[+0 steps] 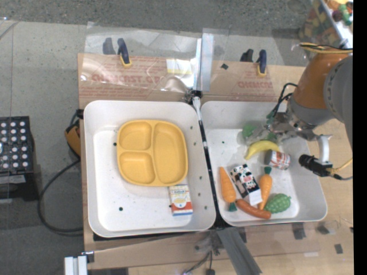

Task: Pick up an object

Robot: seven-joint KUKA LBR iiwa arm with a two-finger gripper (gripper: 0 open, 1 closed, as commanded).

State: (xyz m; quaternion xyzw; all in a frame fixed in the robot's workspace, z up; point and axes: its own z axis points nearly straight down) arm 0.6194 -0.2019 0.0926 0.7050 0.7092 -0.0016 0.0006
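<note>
Gripper (274, 126) of mine hovers over the banana (262, 148); whether it's open, I can't tell. I'd descend squarely, straddling its middle.

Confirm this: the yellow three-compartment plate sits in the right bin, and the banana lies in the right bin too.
Not quite. The camera view shows the yellow three-compartment plastic plate in the left shallow white bin, not the right one. The yellow toy banana does lie in the right shallow white bin.
</note>
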